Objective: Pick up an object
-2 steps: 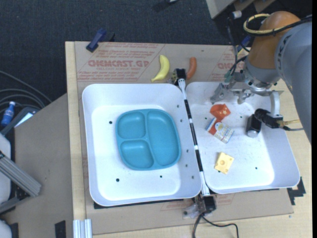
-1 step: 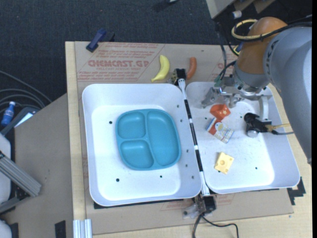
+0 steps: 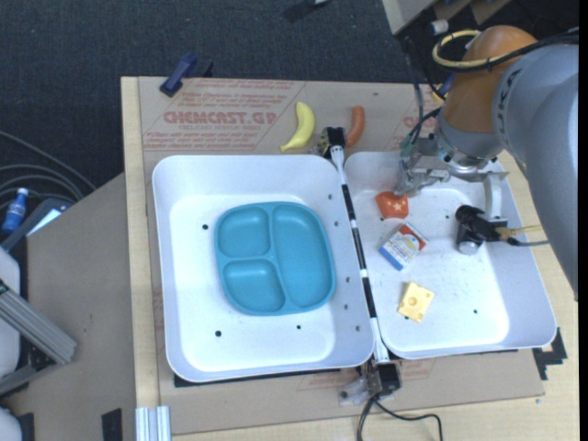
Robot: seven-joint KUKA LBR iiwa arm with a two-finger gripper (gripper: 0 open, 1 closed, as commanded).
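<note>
My gripper [image 3: 413, 180] hangs over the far left part of the right bin [image 3: 514, 320]. Just below and left of it, a small red-orange object [image 3: 393, 206] lies on the bin floor, close to the gripper's tip; whether they touch is unclear. A small white, blue and red box [image 3: 402, 246] lies nearer the middle of that bin. A yellow cheese-like wedge [image 3: 416, 301] sits toward the bin's front.
The left bin [image 3: 184, 338] holds a blue divided plate [image 3: 274, 257]. Behind the bins, on the bench, lie a yellow banana [image 3: 299, 127] and an orange sausage-shaped item [image 3: 355, 125]. The arm comes in from the upper right.
</note>
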